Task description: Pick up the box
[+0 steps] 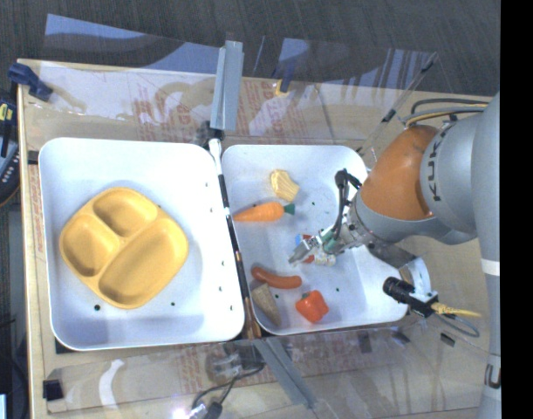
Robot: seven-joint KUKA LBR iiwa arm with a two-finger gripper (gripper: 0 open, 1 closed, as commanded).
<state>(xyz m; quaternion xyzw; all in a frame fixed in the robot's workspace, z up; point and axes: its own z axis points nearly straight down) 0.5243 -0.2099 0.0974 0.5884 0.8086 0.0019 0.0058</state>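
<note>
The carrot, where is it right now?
The carrot lies in the right bin, near its left wall, below the yellow item and above the sausage.

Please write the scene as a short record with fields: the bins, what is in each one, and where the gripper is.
left bin: yellow divided plate
right bin: carrot, sausage, red pepper, pale yellow food piece, brownish item
gripper: low over the right bin's middle, at a small multicoloured object
arm: enters from the right
</note>
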